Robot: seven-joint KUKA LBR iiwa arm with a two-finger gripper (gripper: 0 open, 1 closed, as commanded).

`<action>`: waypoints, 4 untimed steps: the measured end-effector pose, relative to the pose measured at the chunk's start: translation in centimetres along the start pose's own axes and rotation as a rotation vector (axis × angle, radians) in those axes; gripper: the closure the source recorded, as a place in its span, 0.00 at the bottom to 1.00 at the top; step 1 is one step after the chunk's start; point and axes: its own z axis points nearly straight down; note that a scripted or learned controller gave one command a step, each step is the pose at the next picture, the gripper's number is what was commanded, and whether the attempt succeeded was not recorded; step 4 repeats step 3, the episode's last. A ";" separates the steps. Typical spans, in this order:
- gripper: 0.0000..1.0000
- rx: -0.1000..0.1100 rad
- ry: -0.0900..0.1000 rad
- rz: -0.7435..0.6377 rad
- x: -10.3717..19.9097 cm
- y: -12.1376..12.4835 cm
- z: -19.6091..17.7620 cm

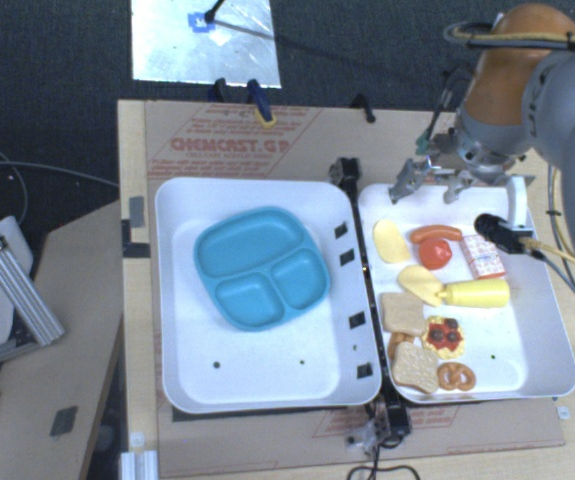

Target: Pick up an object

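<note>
**Op:** Nearest the lens, at 6 o'clock in the right bin (547,368), I log a pretzel (456,376) and a bread slice (416,367). Just above them: a small pizza piece (444,336) and a second bread slice (403,313).

**Obs:** Rest of that bin?

**Op:** Yellow mustard bottle (477,293) lying flat at centre, touching a pale yellow piece (419,284). Toward 12: red tomato (435,254), hot dog (436,234), a red-and-white packet (483,257), and a pale yellow chip-like piece (391,240) at 10 o'clock. Left bin (182,368) carries a blue three-compartment tray (261,267), lying tilted.

**Obs:** Fingers?

**Op:** Gripper (430,182) sits over the right bin's 12 o'clock rim, fingers spread apart, nothing between them. Food items lie below it, untouched.

**Obs:** Legible text?

**Op:** Cardboard sheet (237,138) under the bins reads, in red, what looks like "CHEMCAST GP". Packet print too small to read.
</note>
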 end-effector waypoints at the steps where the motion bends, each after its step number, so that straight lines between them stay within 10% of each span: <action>1: 0.00 0.010 0.002 0.002 -5.0 -5.5 10.6; 2: 1.00 -0.002 0.001 -0.005 -4.6 -5.0 8.9; 3: 1.00 -0.012 0.005 -0.018 4.7 0.4 -0.7; 4: 1.00 -0.012 0.005 -0.018 4.7 0.4 -0.7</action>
